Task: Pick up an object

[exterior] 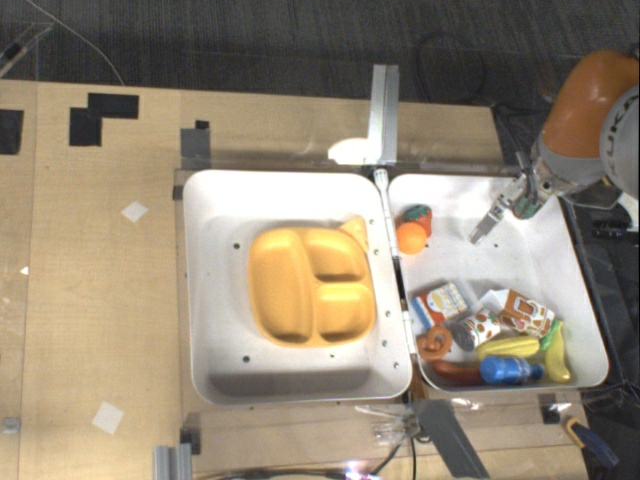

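My gripper (490, 224) hangs over the upper middle of the right bin (545, 253), its fingers pointing down-left with nothing visible between them. An orange ball (411, 237) and a red and green strawberry-like toy (417, 214) lie at the bin's upper left, apart from the gripper. Along the bin's near side lies a heap of small items: a white packet (442, 301), a brown carton (525, 313), a dark can (467, 330), a yellow banana (512, 347), a blue bottle (506, 370) and an orange ring (433, 343).
The left bin (210, 268) holds a yellow divided tray (308, 285). A metal post (384, 118) stands behind the seam between the bins. The arm's orange band (590, 103) sits at the upper right, above the right bin's far corner.
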Robot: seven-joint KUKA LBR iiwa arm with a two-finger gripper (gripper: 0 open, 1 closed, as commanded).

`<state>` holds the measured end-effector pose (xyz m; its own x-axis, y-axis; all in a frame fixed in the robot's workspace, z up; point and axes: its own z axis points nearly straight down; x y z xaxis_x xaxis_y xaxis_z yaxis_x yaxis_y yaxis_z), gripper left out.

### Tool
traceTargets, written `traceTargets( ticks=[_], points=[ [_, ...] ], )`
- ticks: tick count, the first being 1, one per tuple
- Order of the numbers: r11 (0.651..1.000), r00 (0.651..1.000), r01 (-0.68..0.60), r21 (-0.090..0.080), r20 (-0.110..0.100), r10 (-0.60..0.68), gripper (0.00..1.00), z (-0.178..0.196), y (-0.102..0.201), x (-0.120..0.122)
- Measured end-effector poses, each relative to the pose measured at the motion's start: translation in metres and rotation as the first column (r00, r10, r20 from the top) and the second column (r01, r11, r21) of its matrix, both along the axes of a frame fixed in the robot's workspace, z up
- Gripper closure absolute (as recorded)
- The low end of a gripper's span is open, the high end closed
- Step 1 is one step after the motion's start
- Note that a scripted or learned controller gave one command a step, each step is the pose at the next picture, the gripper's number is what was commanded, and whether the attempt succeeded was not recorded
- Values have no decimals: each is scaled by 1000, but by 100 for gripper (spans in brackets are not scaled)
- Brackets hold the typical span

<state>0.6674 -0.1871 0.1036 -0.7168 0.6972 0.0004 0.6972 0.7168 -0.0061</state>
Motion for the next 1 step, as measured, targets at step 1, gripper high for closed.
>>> traceTargets(
  ticks=[1],
  points=[
    [962, 962, 273, 5, 14, -273, 0, 15, 28, -12]
  ],
)
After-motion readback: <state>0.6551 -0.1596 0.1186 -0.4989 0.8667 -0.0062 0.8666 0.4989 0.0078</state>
